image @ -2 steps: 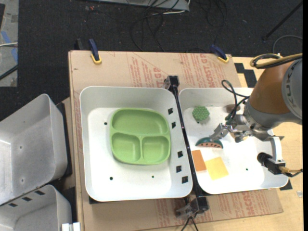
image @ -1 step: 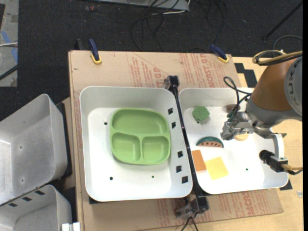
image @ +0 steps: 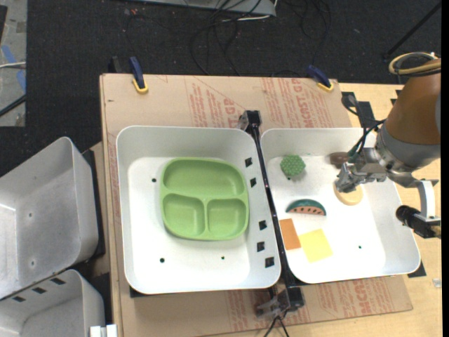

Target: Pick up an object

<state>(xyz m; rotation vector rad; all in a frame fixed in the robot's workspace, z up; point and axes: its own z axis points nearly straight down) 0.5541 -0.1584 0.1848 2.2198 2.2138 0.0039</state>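
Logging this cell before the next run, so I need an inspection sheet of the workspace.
Surface: two white bins, left bin, right bin, on a board.
Job's things: green ball, watermelon slice, orange card, yellow card, tan disc, all in right bin.
Clutter: green tray in left bin.
Grippers: pincer over the disc.
Cables: black leads on floor.
Surroundings: spare bins at left.

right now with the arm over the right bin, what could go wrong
The gripper sits over a pale round piece that looks flat, so the grasp may slip off. The watermelon slice lies close by and could get nudged. The piece is also near the bin's right wall, leaving little room.
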